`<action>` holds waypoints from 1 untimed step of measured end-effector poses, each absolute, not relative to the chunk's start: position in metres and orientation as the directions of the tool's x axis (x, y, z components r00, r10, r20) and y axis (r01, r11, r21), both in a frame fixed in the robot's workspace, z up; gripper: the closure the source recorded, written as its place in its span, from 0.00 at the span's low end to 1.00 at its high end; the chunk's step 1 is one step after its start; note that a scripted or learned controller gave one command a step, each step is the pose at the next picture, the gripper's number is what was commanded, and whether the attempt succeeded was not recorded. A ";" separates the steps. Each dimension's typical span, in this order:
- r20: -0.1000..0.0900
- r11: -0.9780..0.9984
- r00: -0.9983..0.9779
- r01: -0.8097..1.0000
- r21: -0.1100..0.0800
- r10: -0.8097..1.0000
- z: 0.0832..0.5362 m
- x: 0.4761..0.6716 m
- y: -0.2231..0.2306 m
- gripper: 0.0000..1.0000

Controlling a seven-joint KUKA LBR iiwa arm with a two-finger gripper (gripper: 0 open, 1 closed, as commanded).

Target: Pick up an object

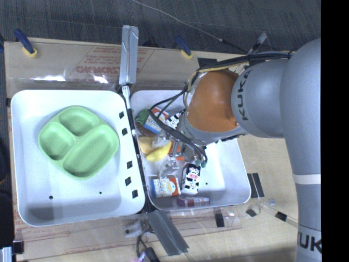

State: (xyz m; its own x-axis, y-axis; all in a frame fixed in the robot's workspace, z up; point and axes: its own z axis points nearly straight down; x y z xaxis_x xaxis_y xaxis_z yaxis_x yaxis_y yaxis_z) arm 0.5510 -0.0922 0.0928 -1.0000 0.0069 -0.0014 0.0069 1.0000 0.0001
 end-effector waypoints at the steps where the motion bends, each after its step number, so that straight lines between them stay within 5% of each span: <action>1: -0.004 1.000 -1.000 -0.001 0.000 -0.001 0.103 0.553 -0.090 1.00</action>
State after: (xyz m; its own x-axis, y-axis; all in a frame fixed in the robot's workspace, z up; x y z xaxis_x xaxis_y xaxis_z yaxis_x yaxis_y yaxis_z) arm 0.5526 -0.0903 0.1034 -1.0000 -0.0012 -0.0037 -0.0012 1.0000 0.0001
